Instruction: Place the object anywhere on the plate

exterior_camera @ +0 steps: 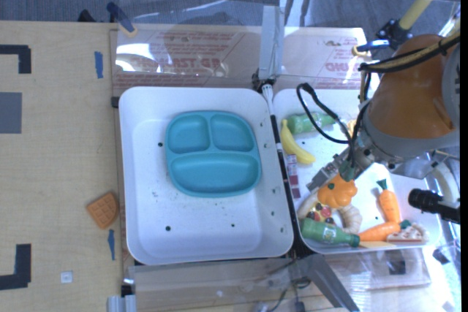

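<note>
Over in the right bin [431, 230], beside the blue plate's [213, 153] bin [139, 179], the gripper [345, 173] sits low, just above the little orange pumpkin [337, 191]. Whether those fingers are spread or pinching, I cannot tell. Grey arm [409, 95] angles down from the plate's right, orange band showing. Around the pumpkin: banana [294, 145], carrots [387, 205], green bottle [328, 233]. Far left of the plate, a waffle [103, 209] lies on the table [51, 164].
</note>
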Motion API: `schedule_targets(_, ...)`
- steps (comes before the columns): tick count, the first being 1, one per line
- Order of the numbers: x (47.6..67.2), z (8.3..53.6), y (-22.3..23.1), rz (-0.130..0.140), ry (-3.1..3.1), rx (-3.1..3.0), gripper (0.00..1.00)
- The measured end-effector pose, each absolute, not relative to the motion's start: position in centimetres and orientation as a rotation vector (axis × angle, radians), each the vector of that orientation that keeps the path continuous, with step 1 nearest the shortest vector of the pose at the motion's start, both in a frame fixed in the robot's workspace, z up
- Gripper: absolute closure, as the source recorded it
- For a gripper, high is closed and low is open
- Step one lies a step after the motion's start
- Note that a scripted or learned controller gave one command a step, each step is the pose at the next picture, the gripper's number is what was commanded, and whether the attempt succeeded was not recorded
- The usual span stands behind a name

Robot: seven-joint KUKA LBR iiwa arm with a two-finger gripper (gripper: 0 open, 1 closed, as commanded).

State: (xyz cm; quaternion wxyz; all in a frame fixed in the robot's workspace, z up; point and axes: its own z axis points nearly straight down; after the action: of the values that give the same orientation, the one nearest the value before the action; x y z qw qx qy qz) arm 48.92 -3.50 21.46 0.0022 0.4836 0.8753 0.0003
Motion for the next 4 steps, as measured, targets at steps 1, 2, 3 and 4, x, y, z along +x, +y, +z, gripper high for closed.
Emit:
schedule_targets(1, 52.1, 22.3, 3.2, 0.005, 2.731, 1.549, 1.0)
schedule_targets(2, 54.6, 25.2, 13.6, 0.005, 2.596, 1.768, 1.0)
schedule_targets(3, 59.3, 35.4, 4.2, 0.008, 2.595, 1.752, 1.0)
schedule_targets(4, 58.4, 39.0, 10.2, 0.008, 2.64, 1.695, 1.0)
